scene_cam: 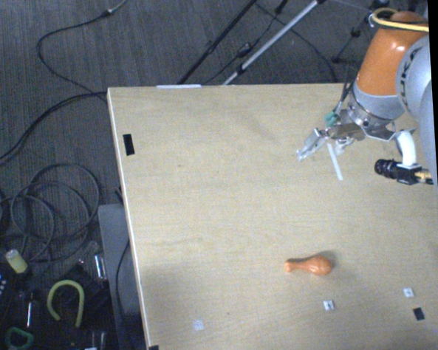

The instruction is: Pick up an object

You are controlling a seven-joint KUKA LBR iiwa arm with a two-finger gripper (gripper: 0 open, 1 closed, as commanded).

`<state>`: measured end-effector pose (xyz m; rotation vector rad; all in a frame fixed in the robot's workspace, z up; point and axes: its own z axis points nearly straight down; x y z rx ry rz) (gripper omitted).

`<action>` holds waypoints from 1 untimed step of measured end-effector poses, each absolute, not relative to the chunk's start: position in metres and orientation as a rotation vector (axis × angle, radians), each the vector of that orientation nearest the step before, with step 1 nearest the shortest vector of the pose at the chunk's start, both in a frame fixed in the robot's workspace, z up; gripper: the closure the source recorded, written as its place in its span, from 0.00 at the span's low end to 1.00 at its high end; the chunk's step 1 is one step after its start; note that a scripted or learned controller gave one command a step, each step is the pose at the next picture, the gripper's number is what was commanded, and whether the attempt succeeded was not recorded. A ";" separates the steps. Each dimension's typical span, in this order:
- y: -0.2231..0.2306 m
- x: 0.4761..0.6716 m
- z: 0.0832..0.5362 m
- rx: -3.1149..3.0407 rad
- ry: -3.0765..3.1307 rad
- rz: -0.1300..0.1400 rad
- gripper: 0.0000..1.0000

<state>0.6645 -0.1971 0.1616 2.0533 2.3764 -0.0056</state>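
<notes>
The hand (320, 155), fingers spread open and gripping nothing, hung well above-right of the orange pear-shaped object (310, 265) on the desk (206, 208).

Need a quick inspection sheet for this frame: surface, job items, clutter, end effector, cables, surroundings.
Surface: light wooden bench top, a few small black and white markers near its edges.
Job's things: one orange bulb-shaped object lying on its side, lower right of the bench, narrow end pointing to the view's left.
Clutter: nothing seen on the bench besides the markers.
End effector: end effector at upper right, above the bench, apart from the orange object; nothing between its fingers, which look spread.
Cables: black cables coiled and trailing on the floor left of the bench.
Surroundings: dark carpet, tripod legs at top, a green U-shaped item and small tools at lower left.
</notes>
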 end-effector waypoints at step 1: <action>-0.209 0.668 0.123 1.897 2.503 -0.004 0.00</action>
